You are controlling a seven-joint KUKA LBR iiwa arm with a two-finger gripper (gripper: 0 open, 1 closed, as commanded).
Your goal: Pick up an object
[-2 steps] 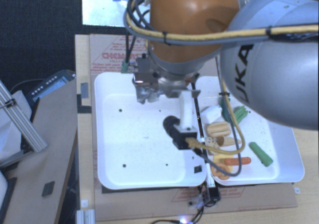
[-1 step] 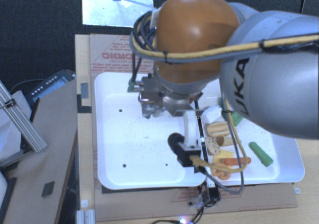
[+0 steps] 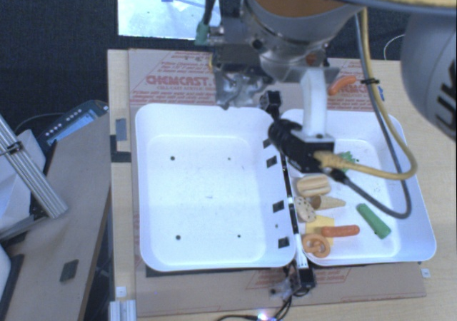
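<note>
My gripper (image 3: 238, 91) hangs high over the far edge of the left bin (image 3: 207, 198), close to the camera and blurred. I see nothing held in it. The objects lie in the near left part of the right bin (image 3: 400, 170): a tan bread roll (image 3: 314, 185), a pale cone-shaped piece (image 3: 327, 203), a yellow slab (image 3: 325, 223), an orange carrot (image 3: 341, 231), a green stick (image 3: 373, 220) and a brown pretzel-like ring (image 3: 316, 245). A small green bit (image 3: 347, 158) lies further back.
A second orange carrot (image 3: 343, 85) lies outside the bins on the cardboard sheet (image 3: 171, 77) behind the right bin. The arm's large grey and orange body covers the top right. A grey device (image 3: 71, 121) rests on the side bench at left.
</note>
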